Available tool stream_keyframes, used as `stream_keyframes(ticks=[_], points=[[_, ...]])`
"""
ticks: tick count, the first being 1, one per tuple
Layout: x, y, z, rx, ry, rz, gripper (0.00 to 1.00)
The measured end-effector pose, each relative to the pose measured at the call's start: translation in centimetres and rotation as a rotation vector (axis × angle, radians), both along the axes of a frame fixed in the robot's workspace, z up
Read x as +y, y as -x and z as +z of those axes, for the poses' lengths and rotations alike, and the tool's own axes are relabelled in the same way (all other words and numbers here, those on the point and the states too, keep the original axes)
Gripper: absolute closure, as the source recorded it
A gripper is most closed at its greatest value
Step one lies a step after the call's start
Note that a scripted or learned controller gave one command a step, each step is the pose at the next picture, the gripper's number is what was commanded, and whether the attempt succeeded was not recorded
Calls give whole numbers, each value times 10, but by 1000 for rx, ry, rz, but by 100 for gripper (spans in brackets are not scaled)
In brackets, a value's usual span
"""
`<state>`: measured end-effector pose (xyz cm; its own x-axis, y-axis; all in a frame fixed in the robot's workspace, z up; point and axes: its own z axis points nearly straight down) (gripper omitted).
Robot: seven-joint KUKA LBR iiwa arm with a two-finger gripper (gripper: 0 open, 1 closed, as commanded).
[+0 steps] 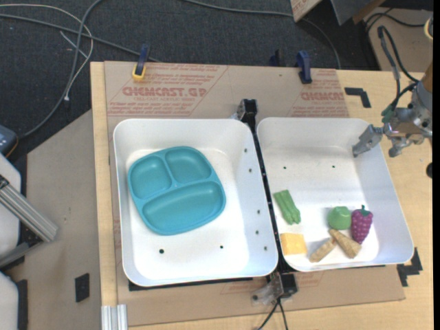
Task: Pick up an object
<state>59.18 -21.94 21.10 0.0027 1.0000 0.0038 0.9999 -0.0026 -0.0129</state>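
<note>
In the right bin (309, 150) lie several small toy foods near the front: a long green piece (287, 206), a yellow cheese block (293, 243), a round green item (339, 217), purple grapes (361, 224) and two tan bread-like sticks (344, 243). My gripper (379, 147) hangs over the bin's far right corner, well behind the foods. Its fingers are spread open and there is nothing between them.
The left bin (234, 239) holds a teal divided plate (177, 190). A black clamp (247, 108) sits at the back where the two bins meet. Cardboard covers the bench around the bins, pinned by blue clamps (303, 67) at the rear.
</note>
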Motion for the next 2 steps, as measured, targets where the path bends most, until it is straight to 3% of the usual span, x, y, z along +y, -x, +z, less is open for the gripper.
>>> stream_keyframes(ticks=[1,2], points=[[0,-3,7,-13,3,3,0],[6,-11,-49,-8,2,5,0]])
